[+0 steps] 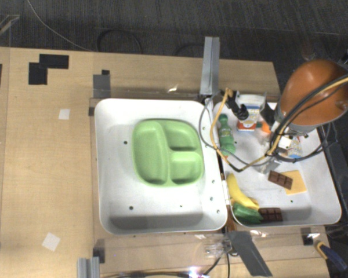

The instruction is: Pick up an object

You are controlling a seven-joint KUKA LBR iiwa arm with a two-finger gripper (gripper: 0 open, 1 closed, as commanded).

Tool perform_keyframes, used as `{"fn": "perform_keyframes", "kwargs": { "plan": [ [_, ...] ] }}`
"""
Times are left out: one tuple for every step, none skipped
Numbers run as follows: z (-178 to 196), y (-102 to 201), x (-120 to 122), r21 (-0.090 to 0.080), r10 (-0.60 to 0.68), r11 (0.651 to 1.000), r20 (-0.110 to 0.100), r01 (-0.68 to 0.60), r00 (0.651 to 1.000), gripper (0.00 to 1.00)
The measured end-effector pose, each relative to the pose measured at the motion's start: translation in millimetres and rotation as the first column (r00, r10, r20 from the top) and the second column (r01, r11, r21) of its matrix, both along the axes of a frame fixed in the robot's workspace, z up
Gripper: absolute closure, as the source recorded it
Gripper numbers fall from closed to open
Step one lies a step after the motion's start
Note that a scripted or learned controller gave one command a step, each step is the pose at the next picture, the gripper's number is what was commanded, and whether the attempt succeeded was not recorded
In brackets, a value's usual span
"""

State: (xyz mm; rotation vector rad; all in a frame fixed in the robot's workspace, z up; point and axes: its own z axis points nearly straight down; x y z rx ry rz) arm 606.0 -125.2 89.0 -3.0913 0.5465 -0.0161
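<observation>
So the light wooden table (40, 172) sits over dark grey carpet and carries two shallow white bins side by side: the left white bin (113, 213) has a big light-green divided plastic tray (165, 152) in the middle, and the right white bin (322, 204) has the grey arm with its orange band (316, 91) reaching over it from the right. The tool (274, 162) hangs low just above the flat brown chocolate-bar piece (280, 180) lying on a tan square (298, 183), but honestly I can't tell how it's set. Smaller stuff in that right bin: a yellow banana (240, 193) by the left wall, a green bottle (225, 135) near the back, and a second brown chocolate piece (271, 215) at the front.
</observation>
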Motion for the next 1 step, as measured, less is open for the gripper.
{"fn": "perform_keyframes", "kwargs": {
  "plan": [
    [12.8,2.3,1.2,0.003,-0.001,1.000,0.000,0.001,1.000,1.00]
  ]
}}
